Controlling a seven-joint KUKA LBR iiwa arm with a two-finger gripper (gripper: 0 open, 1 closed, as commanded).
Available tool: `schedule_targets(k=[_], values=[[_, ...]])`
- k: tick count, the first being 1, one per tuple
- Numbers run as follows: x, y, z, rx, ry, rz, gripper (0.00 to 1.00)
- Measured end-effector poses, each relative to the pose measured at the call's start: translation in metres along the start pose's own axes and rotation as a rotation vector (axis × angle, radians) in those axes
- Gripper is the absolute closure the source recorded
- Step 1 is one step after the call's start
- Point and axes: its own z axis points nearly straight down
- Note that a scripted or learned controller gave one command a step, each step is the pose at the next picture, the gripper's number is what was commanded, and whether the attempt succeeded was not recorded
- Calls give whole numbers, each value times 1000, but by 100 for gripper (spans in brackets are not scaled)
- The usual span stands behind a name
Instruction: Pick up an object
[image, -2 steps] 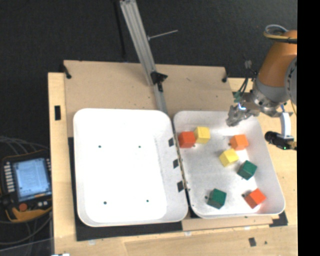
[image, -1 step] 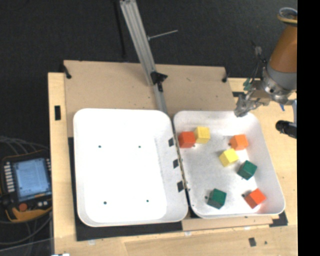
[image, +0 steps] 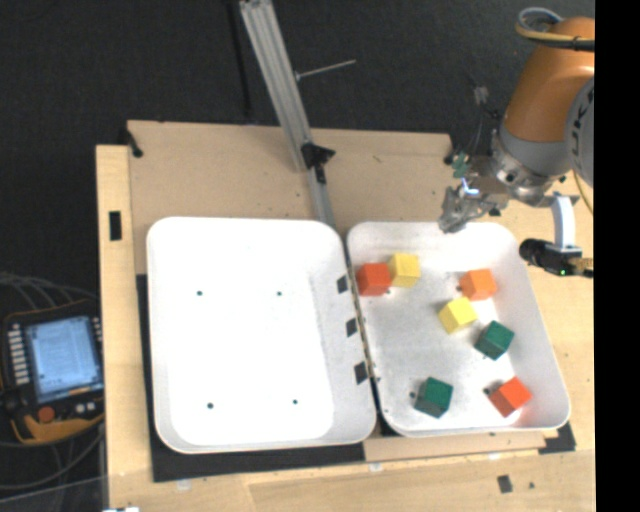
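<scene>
Seven small coloured cubes scattered in the right shallow white plastic bin (image: 535, 330): a red-orange cube (image: 374, 278) touching a yellow cube (image: 405, 268) near the far left corner, an orange cube (image: 478, 284) further right, a second yellow cube (image: 457, 315) mid-bin, a dark green cube (image: 494, 340) just beside it, another green cube (image: 434, 396) near the front rim, and a red-orange cube (image: 510, 396) at the front right. Left white bin (image: 240, 330) alongside, sharing the middle edge. Grey two-finger gripper (image: 460, 215) poised over the far rim of the right bin, apart from every cube, nothing pinched.

Risks from here, as a judgement: a straight descent from this spot likely to meet the bin rim or bare floor, not a cube. Touching pair at the far left liable to be shoved together or wedged. Cubes close to the walls leaving little room for one finger.

Fingers too small and dark against the tabletop to read: cannot tell whether spread or pressed together. Upper arm cut off at the frame's top right.
</scene>
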Motion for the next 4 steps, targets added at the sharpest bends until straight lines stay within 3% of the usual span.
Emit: schedule_targets(k=[2, 4], values=[[97, -1, -14, 6, 1, 0, 100], [217, -7, -11, 3, 0, -1, 100]])
